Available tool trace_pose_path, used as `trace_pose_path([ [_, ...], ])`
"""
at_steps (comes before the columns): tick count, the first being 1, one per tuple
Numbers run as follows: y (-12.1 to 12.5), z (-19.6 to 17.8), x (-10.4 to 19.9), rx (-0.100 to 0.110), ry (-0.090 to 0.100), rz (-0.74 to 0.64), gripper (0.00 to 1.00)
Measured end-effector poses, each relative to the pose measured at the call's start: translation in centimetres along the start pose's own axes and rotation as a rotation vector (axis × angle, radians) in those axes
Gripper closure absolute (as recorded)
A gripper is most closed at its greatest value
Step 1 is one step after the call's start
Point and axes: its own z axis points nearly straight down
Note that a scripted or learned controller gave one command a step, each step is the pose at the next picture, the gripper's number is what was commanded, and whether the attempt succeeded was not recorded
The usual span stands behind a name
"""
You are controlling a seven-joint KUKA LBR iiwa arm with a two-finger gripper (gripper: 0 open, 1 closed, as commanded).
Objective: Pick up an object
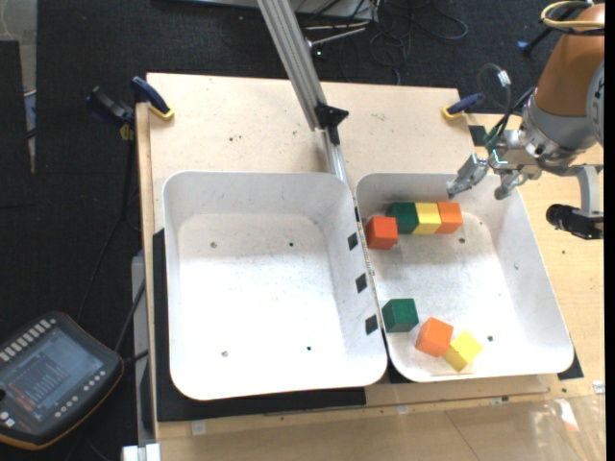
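Two shallow white bins are seen from above on a pale wooden bench (250,113), and every place below is given relative to the right bin (538,286).

Nearest the camera, well to the left of that bin and off the bench edge, a grey handheld pendant (48,377) with an orange rim is seen on the dark floor.

Inside the right bin, near its front wall, three blocks are grouped: a yellow block (462,351) at the front, an orange block (434,336) touching it on its left, and a green block (400,314) just beside that, towards the bin's left wall.

The left bin (192,257) is set against the right bin's left side, with their rims meeting.

Towards the right bin's back wall, four blocks are lined up: a red-orange block (382,230) nearest the left wall and slightly forward, then a dark green block (404,217), a yellow cube (428,216) and an orange cube (449,215), each touching the next.

Above the bin's back right corner, the gripper (487,181) is held with its two fingers spread apart, and nothing is seen between them. It is apart from the orange cube, up and to the right of it. The arm (569,75) is seen behind it, entering from the right.

Beyond the bin's back left corner, a slanted metal rail (293,56) is seen across the bench.
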Motion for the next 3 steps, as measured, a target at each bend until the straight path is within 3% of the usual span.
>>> trace_pose_path([
  [1,0.1,-0.3,0.0,-0.004,-0.002,-0.002,0.0],
  [2,0.4,5.6,0.9,0.0,0.0,-0.002,0.0],
  [3,1.0,7.8,0.8,-0.022,-0.006,-0.003,0.0],
])
